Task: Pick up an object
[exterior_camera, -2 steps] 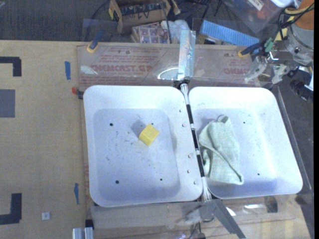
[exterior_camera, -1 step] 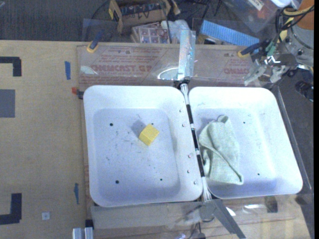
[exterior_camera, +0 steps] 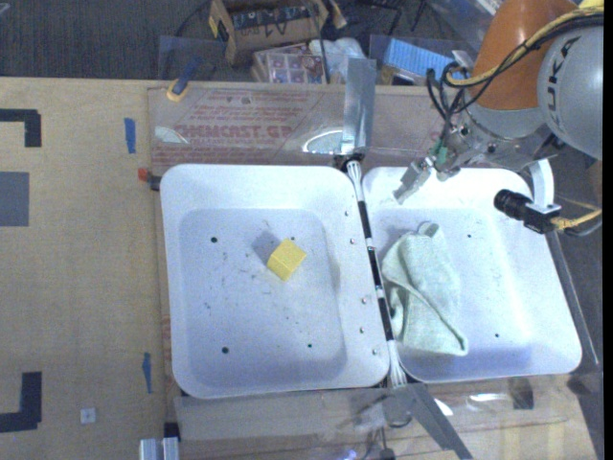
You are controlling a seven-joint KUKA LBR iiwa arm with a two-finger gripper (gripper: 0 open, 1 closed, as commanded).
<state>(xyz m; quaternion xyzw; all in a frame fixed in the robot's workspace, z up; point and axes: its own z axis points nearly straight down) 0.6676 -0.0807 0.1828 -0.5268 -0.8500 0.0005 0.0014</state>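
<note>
Camera view, from above at a slant. Two shallow white bins stood side by side on the bench. The left bin (exterior_camera: 182, 199) held a small yellow block (exterior_camera: 286, 260), lying near the middle of its floor, tilted so that one corner pointed toward the viewer; dark specks marked the floor around it. A dark divider (exterior_camera: 369, 247) ran between the two bins where their rims met. The right bin (exterior_camera: 536, 295) held a pale green cloth (exterior_camera: 424, 293), crumpled against its left wall and reaching from mid-bin down toward the near rim. The gripper (exterior_camera: 414, 180) hung above the far left corner of the right bin, well apart from the block and a little beyond the far end of the cloth, with nothing seen between its fingers; whether they were spread or closed could not be told. The grey arm (exterior_camera: 575, 75), with its orange band (exterior_camera: 522, 27), entered from the upper right
</note>
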